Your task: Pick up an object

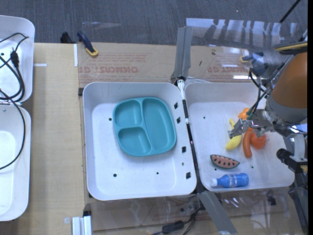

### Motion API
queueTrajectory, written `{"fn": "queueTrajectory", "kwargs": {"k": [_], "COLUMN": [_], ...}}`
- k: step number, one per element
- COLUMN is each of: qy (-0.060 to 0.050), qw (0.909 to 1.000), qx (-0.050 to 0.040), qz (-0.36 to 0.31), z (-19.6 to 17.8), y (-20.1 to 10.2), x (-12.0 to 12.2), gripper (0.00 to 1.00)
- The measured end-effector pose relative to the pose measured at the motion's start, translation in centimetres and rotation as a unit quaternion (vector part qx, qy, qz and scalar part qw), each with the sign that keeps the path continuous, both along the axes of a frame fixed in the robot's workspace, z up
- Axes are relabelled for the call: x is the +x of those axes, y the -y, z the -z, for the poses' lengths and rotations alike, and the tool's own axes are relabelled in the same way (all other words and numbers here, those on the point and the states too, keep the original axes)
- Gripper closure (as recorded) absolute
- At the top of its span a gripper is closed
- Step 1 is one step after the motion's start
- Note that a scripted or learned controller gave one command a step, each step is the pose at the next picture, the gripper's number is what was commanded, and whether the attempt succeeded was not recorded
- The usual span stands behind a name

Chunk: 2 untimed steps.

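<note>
From the overhead camera I'm down low in the right bin (205, 106), and my read is the pick isn't made yet: every toy sits on the bin floor, nothing lifted. The pincer (243, 129) sits right over the cluster of play food, its dark metal tips touching or just above the yellow banana-like piece (234, 142), with the orange carrot-like piece (247, 148) and a red piece (259, 141) just beside. How far apart the tips are, I can't tell; the wrist and clutter hide the gap, and I see nothing clearly between them. The watermelon slice (224, 161) lies nearer the front, apart from the cluster, and the blue bottle (230, 181) lies on its side by the front wall. Over in the left bin (98, 131), the teal divided plate (145, 126) sits untouched. Left to do, as I judge it: close, grip, raise.
</note>
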State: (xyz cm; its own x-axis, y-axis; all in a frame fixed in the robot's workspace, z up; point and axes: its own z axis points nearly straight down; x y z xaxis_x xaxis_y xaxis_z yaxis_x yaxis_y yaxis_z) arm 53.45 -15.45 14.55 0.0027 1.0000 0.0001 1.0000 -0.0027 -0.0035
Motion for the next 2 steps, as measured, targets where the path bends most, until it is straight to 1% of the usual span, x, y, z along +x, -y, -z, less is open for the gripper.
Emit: {"fn": "queueTrajectory", "kwargs": {"k": [1,2], "qy": [0.0,0.0], "qw": [1.0,1.0], "qx": [0.0001,0.0], "qz": [0.0,0.002], "z": [5.47,4.57], "y": [0.83,0.9], "x": [0.68,0.68], "gripper": [0.0,1.0]}}
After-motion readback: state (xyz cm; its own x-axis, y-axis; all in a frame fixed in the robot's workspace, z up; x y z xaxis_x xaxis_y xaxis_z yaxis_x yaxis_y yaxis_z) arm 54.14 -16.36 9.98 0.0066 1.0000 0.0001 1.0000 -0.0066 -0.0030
